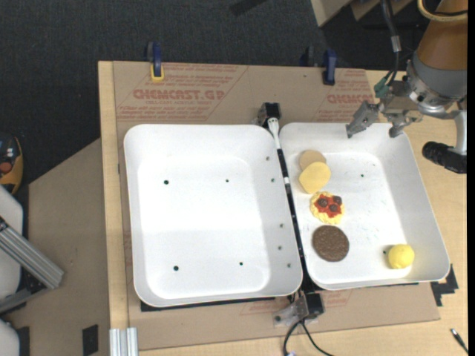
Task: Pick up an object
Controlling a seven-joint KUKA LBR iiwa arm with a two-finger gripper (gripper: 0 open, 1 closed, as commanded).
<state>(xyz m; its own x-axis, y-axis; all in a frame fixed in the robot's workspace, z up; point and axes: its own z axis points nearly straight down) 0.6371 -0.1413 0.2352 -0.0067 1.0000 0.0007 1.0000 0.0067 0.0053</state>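
The gripper hangs over the far edge of the right bin, near that bin's far middle, with the orange-banded arm rising behind it toward the bench's far right corner. Its two fingers are spread apart, with nothing between them.

Contents of the right bin, all clustered along its left edge save one:
- a tan round piece, farthest back, partly overlapped by a yellow round piece;
- a red-and-yellow piece with dark spots (possibly a toy pizza slice; detail is too fine to confirm), just nearer than the yellow one;
- a brown disc, nearer again, close to the near-left corner;
- a small yellow lump at the near-right corner, well apart from the rest.

The four left-hand items sit close to the bin wall and to each other, touching or nearly so. The middle and right portion of this bin is bare white floor, offering open room on that side of the row.

The left bin shows bare floor with four dark dots. The two bins meet along a dark centre seam. Both rest on a brown board held at its far edge by two clamps.
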